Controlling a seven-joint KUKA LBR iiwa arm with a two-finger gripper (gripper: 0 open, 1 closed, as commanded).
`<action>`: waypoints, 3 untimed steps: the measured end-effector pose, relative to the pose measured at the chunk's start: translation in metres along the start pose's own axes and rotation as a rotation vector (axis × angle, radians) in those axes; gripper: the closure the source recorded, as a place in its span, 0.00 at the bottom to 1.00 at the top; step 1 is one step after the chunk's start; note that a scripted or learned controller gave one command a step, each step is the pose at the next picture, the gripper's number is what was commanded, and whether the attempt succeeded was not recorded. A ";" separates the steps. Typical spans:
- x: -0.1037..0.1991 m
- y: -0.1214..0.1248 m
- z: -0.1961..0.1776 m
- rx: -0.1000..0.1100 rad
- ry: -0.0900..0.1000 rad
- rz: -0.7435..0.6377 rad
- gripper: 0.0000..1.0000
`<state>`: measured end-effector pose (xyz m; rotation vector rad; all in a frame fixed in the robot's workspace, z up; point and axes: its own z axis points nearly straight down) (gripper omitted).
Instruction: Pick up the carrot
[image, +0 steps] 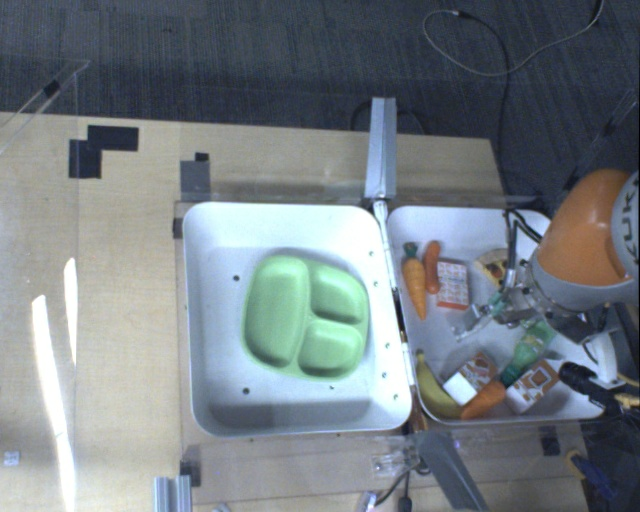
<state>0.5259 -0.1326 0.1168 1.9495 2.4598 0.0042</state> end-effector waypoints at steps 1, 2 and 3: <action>-0.015 -0.038 0.028 -0.010 -0.006 -0.308 0.00; 0.024 0.021 0.028 -0.012 -0.004 -0.263 0.00; 0.024 0.024 0.016 -0.017 -0.005 -0.264 1.00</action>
